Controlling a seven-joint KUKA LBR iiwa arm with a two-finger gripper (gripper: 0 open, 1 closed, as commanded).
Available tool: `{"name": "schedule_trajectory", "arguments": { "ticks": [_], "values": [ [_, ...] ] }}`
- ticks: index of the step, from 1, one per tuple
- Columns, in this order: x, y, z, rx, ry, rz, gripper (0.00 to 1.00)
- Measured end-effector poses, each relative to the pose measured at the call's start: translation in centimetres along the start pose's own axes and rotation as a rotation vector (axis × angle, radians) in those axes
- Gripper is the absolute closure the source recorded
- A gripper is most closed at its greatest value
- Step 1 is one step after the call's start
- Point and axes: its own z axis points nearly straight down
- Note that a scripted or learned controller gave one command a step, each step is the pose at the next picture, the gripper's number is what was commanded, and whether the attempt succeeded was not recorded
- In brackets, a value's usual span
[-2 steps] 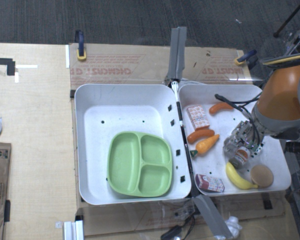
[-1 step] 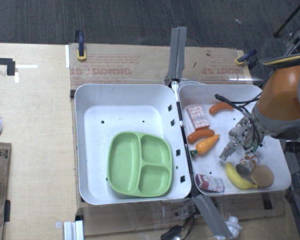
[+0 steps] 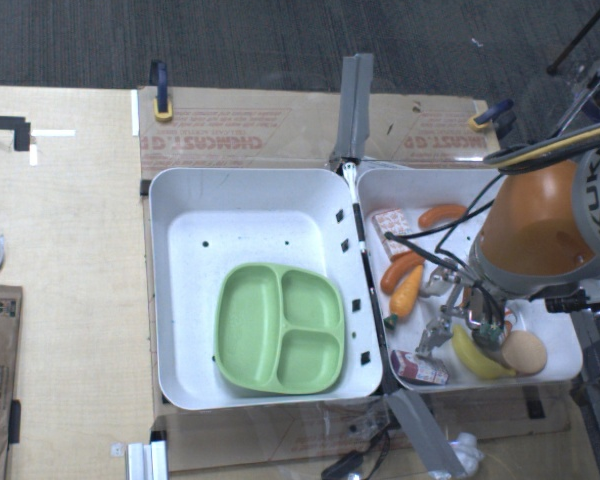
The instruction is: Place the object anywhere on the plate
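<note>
Here the tool (image 3: pixel 442 330) hangs low in the right bin among the carrot (image 3: pixel 407 292) and banana (image 3: pixel 476 356); whether it grips anything I cannot tell. Confirm a firm hold before swinging left to the green plate (image 3: pixel 280 328).

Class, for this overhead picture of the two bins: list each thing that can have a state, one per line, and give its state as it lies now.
green plate, flat in the left bin, nothing on it
carrot, lying in the right bin
sausage, lying by the far wall
banana, lying beside the egg
egg, resting at the near corner
gripper, low over the right bin, grip unclear
</note>
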Motion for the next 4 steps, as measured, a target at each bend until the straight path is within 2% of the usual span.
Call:
{"name": "schedule_trajectory", "arguments": {
  "ticks": [1, 2, 3, 4],
  "values": [
    [-4.3, 1.9, -7.0, 0.0, -0.006, -0.397, 0.0],
    [-5.2, 1.6, 0.0, -0.001, -0.001, -0.602, 0.0],
    [-5.3, 1.7, -1.0, -0.001, -0.006, -0.597, 1.0],
    [-1.1, 6.8, -10.0, -0.001, -0.004, -0.683, 1.0]
  ]
}}
